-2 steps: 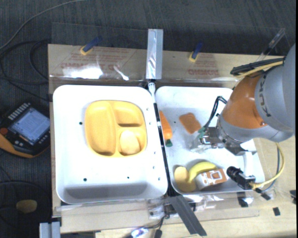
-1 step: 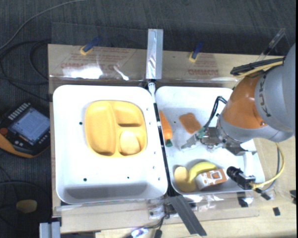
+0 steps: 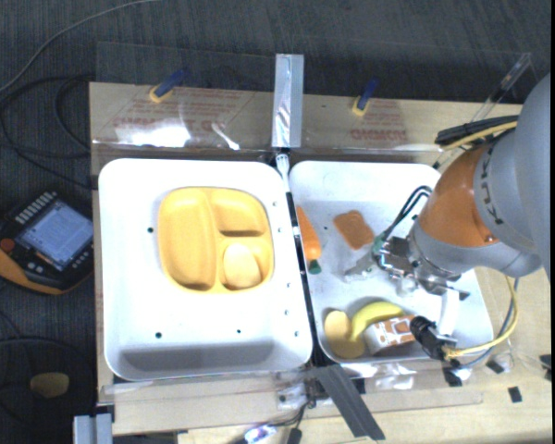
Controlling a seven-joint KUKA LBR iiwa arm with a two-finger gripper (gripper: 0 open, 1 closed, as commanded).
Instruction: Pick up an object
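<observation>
The arm (image 3: 499, 202), nearest the camera, is bent low over the right bin (image 3: 326, 188). Its pincer (image 3: 375, 259) is poised beside the brown block (image 3: 353, 228), carrot (image 3: 307, 239) and banana (image 3: 375, 314); whether it is apart cannot be told.

Grey arm (image 3: 527, 192), orange band, seemingly black cables

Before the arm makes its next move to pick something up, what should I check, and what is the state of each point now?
1. Pincer is over the right bin: ok.
2. An item is near the pincer: ok, the brown piece lies just above it.
3. Pincer already grips an item: cannot tell.
4. Carrot lies apart from the pincer, along the bin's left wall: ok.
5. Banana is free to take: not ok, it touches the yellow round item and the brown carton.
6. Yellow tray stays in the left bin: ok.
</observation>
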